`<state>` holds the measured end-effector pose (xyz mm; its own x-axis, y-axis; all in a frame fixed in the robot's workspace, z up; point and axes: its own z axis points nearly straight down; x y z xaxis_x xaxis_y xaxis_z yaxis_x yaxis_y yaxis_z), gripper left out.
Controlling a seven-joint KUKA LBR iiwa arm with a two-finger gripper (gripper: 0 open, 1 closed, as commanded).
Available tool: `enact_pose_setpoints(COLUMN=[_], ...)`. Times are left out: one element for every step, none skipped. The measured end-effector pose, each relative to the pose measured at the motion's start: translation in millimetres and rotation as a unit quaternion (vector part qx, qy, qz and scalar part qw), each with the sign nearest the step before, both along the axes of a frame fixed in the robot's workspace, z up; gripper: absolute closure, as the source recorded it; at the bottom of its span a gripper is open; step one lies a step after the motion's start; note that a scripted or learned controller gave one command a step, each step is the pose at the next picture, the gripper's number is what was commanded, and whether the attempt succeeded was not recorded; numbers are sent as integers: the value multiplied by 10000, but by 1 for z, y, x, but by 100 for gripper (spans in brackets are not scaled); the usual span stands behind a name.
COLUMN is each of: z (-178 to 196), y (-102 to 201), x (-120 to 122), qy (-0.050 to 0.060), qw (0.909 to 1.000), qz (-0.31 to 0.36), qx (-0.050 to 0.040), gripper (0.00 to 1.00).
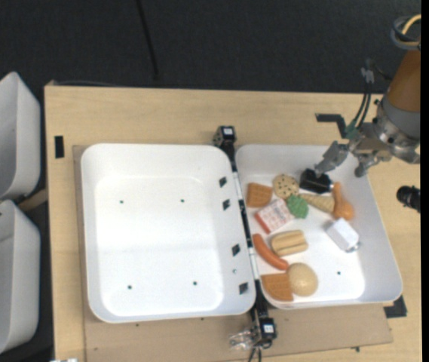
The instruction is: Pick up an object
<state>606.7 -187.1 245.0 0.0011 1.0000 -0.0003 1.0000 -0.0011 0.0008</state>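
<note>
White bins: two shallow trays sit side by side on the wooden bench (63,202); the left bin (93,164) lies bare, and the right bin (384,277) carries all the items.
Arm: grey with an orange band, it enters from the right edge and reaches over the upper right corner of the right bin.
Gripper: the gripper (314,179) slants down and to the left, its dark tip low over the back of the pile; whether its fingers are spread or closed, and whether anything sits between them, cannot be told from this view.
Under the tip: a round speckled cookie (284,185), a green piece (298,206) and a tan cone (320,201) lie just beside it.
Right side of pile: an orange carrot-like piece (341,200) sits above a small white block (342,234).
Middle of pile: a brown toast slice (258,194), a pink-and-white packet (274,216) and a bun (289,242).
Front of pile: a red sausage (270,253), an orange waffle-like square (277,286) and a pale round ball (302,279) touching it.
</note>
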Motion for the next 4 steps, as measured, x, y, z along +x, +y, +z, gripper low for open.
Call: enact_pose_setpoints(z=[-63,-127,-142,-36], y=[46,10,92,175], x=[9,-27,19,49], qy=[25,38,-33,-69], qw=[10000,10000,10000,10000], qz=[32,-14,46,43], qx=[7,-5,8,0], gripper=[0,0,0,0])
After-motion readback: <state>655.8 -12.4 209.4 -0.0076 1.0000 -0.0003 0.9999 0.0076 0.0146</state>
